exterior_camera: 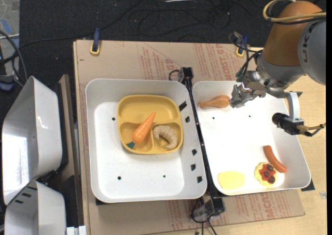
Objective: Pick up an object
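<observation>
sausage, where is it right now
The sausage lies in the right bin, near its lower right corner, just above the small pizza and right of the yellow disc.

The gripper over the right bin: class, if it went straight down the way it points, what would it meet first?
Probably the bare floor of the right bin, just beside the chicken drumstick. The gripper hangs near the drumstick's thick end, though depth is hard to judge.
</observation>
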Available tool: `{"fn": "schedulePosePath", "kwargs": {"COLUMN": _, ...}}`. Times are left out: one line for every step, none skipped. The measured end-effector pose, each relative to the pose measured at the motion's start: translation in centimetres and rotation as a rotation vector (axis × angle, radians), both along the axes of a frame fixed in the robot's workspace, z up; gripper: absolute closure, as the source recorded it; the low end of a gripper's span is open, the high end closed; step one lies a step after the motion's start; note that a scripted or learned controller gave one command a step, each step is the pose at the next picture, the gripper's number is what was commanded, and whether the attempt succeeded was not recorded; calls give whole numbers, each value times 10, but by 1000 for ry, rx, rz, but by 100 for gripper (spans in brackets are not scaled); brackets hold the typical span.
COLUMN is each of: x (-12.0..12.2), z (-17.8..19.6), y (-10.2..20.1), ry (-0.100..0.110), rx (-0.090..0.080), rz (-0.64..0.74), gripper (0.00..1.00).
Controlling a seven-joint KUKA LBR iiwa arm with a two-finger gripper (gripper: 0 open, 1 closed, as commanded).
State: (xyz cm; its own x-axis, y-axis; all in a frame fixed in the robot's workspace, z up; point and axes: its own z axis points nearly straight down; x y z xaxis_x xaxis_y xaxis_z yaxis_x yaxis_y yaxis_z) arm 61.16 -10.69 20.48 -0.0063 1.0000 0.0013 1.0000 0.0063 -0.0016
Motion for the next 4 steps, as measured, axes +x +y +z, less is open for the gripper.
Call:
{"fn": "schedulePosePath", "kwargs": {"x": -9, "z": 1, "y": 51, "ry": 0, "rx": 1, "rz": 1, "gripper": 100}}
{"fn": "schedulePosePath", "kwargs": {"x": -37, "z": -3, "y": 101, "ry": 2, "rx": 0, "rz": 0, "gripper": 100}}
{"fn": "schedulePosePath", "kwargs": {"x": -57, "z": 15, "y": 151, "ry": -1, "rx": 1, "rz": 2, "gripper": 100}}
{"fn": "schedulePosePath", "kwargs": {"x": -79, "z": 9, "y": 204, "ry": 2, "rx": 0, "rz": 2, "gripper": 100}}
